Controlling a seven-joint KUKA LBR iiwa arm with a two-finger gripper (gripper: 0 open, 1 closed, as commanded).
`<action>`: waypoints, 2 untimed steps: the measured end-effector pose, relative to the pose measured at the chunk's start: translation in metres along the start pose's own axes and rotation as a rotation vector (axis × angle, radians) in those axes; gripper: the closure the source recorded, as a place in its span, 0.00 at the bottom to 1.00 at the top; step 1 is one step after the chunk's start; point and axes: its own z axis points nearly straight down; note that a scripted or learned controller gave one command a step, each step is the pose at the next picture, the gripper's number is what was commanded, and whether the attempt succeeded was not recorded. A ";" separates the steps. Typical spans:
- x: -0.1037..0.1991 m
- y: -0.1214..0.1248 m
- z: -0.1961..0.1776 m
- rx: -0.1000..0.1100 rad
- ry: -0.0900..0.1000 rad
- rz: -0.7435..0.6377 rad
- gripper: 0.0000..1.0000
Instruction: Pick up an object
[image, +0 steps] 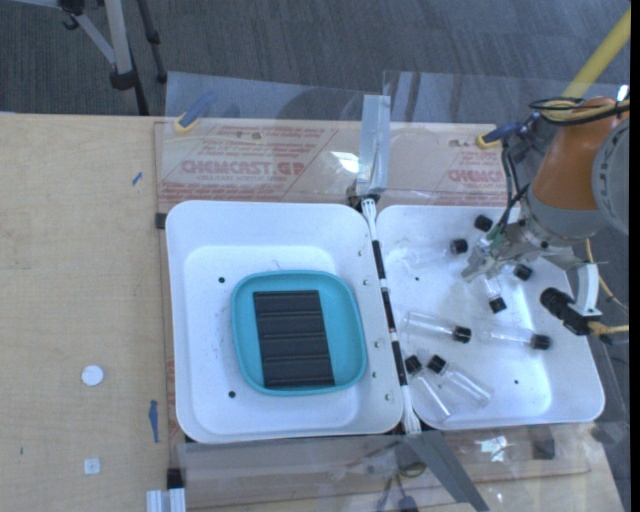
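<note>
Reaching in from the right edge of the frame, the grey arm (590, 175) with its orange band lowers its gripper (493, 252) over the upper part of the right bin (570, 400), where the pick-up looks to be at the approach stage and nothing is seen lifted. Whether the gripper is spread or closed cannot be told from this slant, since its metal tip blurs into the glare on the white floor, and no object can be made out in its grasp. The candidates lie scattered in the right bin: clear vials with black caps, one (436, 327) at the centre, another (512, 339) just to its right, a third (452, 385) near the lower edge, and loose black caps (459, 244) near the gripper. A small capped piece (496, 302) sits just below the gripper and seems the likeliest target, though that is a judgement. The left bin (190, 300) carries a teal tray (245, 330) with a dark ribbed insert (292, 338), well apart from the action. Still to come, by the look of it: closing on an item and raising it clear. The transparent vials are hard to trace against the white plastic, and the arm's upper links are cut off at the right of the frame, above the tan counter (70, 250).
</note>
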 end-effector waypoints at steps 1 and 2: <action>0.040 0.004 -0.114 -0.007 -0.008 0.090 1.00; 0.108 0.063 -0.117 -0.005 -0.007 0.095 1.00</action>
